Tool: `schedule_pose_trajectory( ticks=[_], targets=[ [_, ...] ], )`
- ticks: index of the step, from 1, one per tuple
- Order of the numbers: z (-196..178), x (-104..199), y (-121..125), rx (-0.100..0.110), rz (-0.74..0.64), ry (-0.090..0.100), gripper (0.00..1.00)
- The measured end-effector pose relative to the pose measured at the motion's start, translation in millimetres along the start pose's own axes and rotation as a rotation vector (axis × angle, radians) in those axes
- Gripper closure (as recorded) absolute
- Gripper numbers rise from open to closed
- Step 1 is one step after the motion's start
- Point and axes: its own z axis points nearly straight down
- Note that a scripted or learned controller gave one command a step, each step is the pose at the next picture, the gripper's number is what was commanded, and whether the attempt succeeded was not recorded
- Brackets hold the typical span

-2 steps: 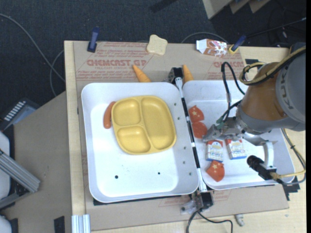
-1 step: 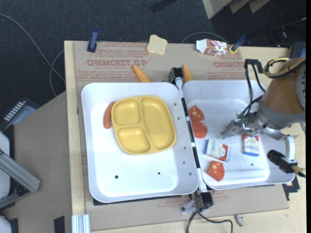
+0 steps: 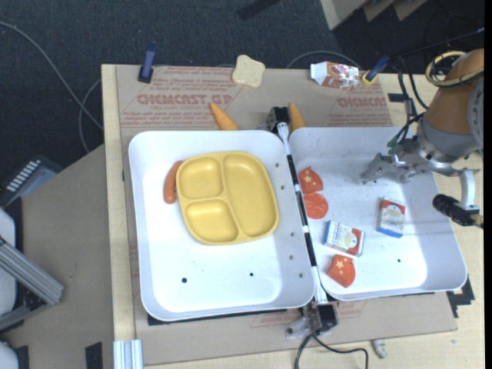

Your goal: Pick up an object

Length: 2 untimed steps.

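Camera view, right of frame: gripper (image 3: 382, 167) hangs over bare bin floor (image 3: 430, 264); whether open or holding anything, I cannot tell. Descending here risks closing on nothing, missing the small carton (image 3: 391, 217) below it.

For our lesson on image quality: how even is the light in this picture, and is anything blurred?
Camera view: light is soft and even, the white bins bright with faint shadows; the yellow tray is sharp; the gripper looks slightly smeared.

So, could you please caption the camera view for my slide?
KUKA arm's claw hovers over the right bin; yellow divided tray in the left bin.
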Motion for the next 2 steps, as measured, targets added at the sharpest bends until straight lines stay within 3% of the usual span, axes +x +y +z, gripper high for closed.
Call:
schedule_pose_trajectory(
  ticks=[1, 2],
  targets=[
    [1, 1, -51, 0.004, 0.003, -0.002, 0.00],
    [-9, 1, -50, 0.001, 0.003, -0.003, 1.00]
  ],
)
